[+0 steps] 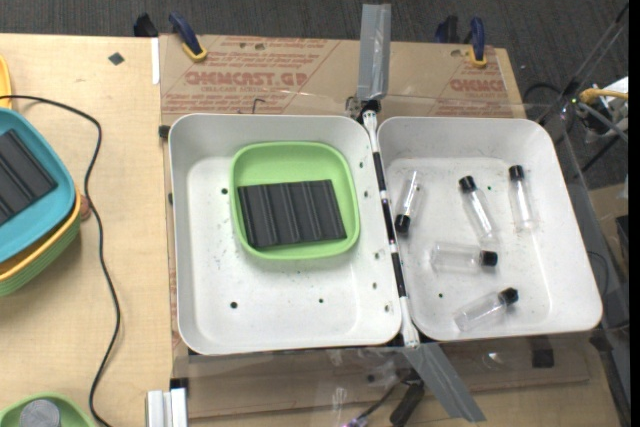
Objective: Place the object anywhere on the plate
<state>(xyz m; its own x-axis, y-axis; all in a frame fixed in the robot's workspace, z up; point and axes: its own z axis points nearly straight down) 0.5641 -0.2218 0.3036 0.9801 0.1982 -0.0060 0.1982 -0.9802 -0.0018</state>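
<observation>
Here we see two shallow white bins side by side on the bench. The left bin [200, 315] bears a lime-green square plastic plate [340, 165] with a dark ribbed insert [292, 213] lying in its well, so the plate sits ready as the target. The right bin [560, 305] holds five clear plastic vials with black caps, scattered loosely and apart from each other, which suits picking them one at a time.

We cannot see the arm or its gripper, so we cannot tell its state, and nothing is held over the plate.

The task's thing is, we judge, one of these vials, all still in the right bin. The vial nearest the divider [406, 202] lies almost upright in the view, cap toward the front edge. The middle vial [476, 205] slants, cap toward the back. The right-hand vial [519, 197] runs front to back, cap at the back. The lower vial [464, 258] lies nearly crosswise, cap to the right. The front vial [484, 308] tilts, cap up and right.
</observation>
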